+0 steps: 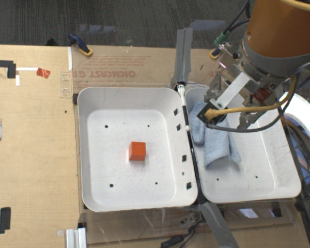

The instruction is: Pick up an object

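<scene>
Looming over the blue cloth point(215, 144), the gripper point(228, 119) hides its grip state

Orange-red cube point(137, 151) in white bin point(93, 190); pale blue cloth point(215, 148) in 2nd white bin point(279, 187); arm point(284, 19) orange/grey.

Arm enters from upper right of the camera view, reaching down and leftward. Orange band fills the top right corner, grey wrist collar directly beneath it. Gripper point(228, 119) hangs below the wrist, largely masked by a white bracket, a yellow cable and dark hoses looping across it. Yellow cable runs from the right side to a black connector at the bracket's lower left end
</scene>
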Robot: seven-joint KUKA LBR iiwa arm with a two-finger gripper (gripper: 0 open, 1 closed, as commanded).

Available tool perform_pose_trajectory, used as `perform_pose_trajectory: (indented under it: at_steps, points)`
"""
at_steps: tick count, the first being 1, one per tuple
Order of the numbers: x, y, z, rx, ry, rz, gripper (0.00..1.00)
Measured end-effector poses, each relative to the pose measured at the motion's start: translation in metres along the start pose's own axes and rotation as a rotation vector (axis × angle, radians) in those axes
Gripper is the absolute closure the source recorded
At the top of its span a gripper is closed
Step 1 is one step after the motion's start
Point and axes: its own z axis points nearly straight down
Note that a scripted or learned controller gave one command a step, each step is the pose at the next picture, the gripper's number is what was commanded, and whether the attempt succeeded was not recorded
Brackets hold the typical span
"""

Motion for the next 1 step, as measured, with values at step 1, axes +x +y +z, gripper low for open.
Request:
perform_pose_trajectory:
  at_steps: [1]
  points:
    - [-0.0057, 0.0070, -0.0006, 0.000, 0.002, 0.155, 0.00]
